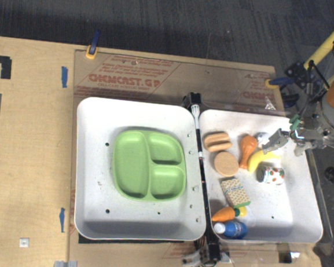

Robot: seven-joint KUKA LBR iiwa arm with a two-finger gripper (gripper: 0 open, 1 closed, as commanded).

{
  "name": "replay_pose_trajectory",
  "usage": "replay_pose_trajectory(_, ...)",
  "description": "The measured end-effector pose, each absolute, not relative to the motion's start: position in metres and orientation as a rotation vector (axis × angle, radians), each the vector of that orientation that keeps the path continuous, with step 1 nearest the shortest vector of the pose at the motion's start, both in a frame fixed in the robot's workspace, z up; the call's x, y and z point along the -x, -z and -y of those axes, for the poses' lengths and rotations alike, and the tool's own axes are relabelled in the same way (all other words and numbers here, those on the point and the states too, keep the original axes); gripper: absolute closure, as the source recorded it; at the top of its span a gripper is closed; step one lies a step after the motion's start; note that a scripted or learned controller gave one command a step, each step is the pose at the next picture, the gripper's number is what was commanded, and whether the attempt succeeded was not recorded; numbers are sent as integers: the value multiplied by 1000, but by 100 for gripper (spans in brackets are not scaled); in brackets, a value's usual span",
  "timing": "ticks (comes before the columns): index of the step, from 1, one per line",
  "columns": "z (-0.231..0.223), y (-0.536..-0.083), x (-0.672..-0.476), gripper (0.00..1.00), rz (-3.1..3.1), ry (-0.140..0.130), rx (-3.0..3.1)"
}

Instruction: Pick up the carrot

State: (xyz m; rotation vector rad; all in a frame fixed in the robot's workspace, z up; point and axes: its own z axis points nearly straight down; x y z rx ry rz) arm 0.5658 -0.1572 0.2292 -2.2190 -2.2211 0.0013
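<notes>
Two white bins on a bench, seen from above at a slant. The left bin (pixel 90 152) holds a green divided plate (pixel 150 164) near its centre, with bare white floor on all sides of it. The right bin (pixel 299 211) holds the small objects, grouped toward its left half; the right half of its floor, out to the right rim, is open. A dark divider (pixel 199 162) runs between the two bins.

The carrot (pixel 228 213) lies near the front left corner of the right bin, close to the divider wall. Its long axis runs roughly left to right, tilted slightly upward to the right: the orange tip points left toward the divider and the green top points right. A blue bottle (pixel 232 229) lies just in front of it, touching or nearly so, against the front rim. A patterned block (pixel 235 192) sits just behind the carrot. Open floor lies to the carrot's right.

Farther back are a bun (pixel 217 141), a tan disc (pixel 226 163), an orange drumstick-shaped piece (pixel 247 149), a banana (pixel 257 160) and a white spotted item (pixel 272 175).

The gripper (pixel 277 139) hangs over the rear of the right bin, near the banana and well apart from the carrot; whether its fingers are spread or closed cannot be told.
</notes>
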Motion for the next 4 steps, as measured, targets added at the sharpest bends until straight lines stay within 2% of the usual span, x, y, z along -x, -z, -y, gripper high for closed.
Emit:
replay_pose_trajectory(1, 120, -304, -519, 0, 2490, 3, 1924)
replay_pose_trajectory(2, 109, -326, -483, 0, 2594, 0, 1772)
replay_pose_trajectory(3, 64, -289, -481, 0, 2774, 0, 1471)
replay_pose_trajectory(4, 77, -267, -541, 0, 2777, 2, 1482)
